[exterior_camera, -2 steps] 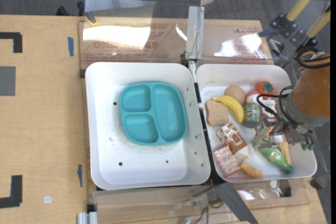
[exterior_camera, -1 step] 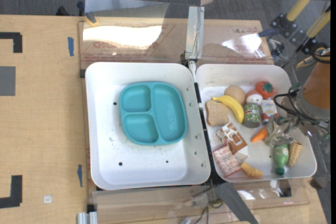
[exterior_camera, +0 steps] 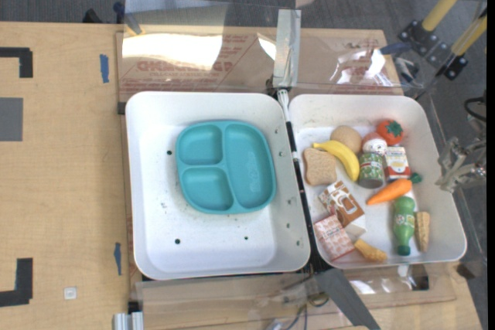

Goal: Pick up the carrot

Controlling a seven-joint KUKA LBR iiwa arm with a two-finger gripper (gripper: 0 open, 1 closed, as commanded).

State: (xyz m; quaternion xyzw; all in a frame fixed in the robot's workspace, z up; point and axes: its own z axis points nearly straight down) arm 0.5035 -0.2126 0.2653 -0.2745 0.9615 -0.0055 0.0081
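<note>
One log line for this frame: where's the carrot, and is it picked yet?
carrot: lying in right bin | neighbours: green bottle, banana | status: not yet picked | left bin: teal tray

I can't read the print on the small red-and-white snack packets [exterior_camera: 338, 216]; it is too small. The yellow banana [exterior_camera: 341, 155] overlaps the tan bread slice [exterior_camera: 318, 165], and the dark jar's [exterior_camera: 371, 168] label is blurred.
</note>
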